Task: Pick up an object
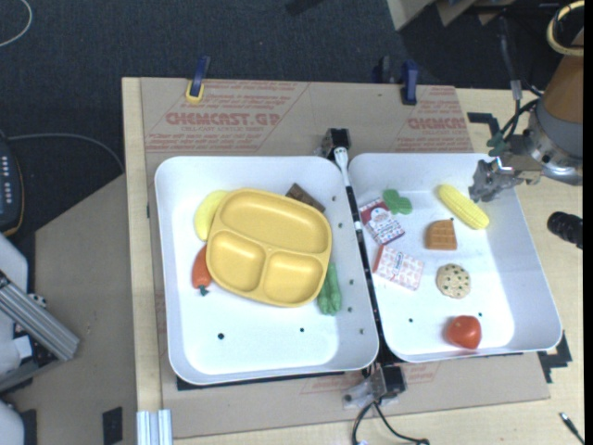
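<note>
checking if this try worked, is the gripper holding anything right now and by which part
Cannot be told. The gripper sits right beside the upper end of the corn cob in the right bin, but the view is too small to show a hold.

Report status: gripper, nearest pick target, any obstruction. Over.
Gripper over right bin's far edge, nothing seen held. Yellow corn cob right beside it. Nothing lies on the cob.

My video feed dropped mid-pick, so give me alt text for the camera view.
The gripper hangs over the right bin's far edge, beside a corn cob. That bin also holds a cookie, tomato, brown block and two packets. The left bin holds a yellow tray.
</note>
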Action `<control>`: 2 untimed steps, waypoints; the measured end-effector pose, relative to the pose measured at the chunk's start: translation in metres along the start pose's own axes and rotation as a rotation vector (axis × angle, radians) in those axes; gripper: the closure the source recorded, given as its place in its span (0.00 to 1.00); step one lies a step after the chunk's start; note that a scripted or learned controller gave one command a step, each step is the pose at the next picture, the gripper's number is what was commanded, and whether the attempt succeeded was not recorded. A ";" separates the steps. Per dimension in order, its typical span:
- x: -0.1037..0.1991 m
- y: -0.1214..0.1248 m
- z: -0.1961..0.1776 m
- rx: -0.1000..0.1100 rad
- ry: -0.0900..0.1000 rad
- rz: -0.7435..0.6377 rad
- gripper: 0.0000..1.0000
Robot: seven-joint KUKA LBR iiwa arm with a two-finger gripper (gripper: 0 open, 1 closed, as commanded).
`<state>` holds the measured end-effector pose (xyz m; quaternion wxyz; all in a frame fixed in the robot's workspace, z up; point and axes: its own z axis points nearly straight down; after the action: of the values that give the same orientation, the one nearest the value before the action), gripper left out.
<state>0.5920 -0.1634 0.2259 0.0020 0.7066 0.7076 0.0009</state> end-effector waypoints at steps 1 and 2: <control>0.042 -0.015 0.006 0.007 0.003 -0.002 1.00; 0.101 -0.035 0.000 0.007 0.004 -0.003 1.00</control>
<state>0.5565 -0.0625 0.2259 -0.0019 0.7055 0.7087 -0.0004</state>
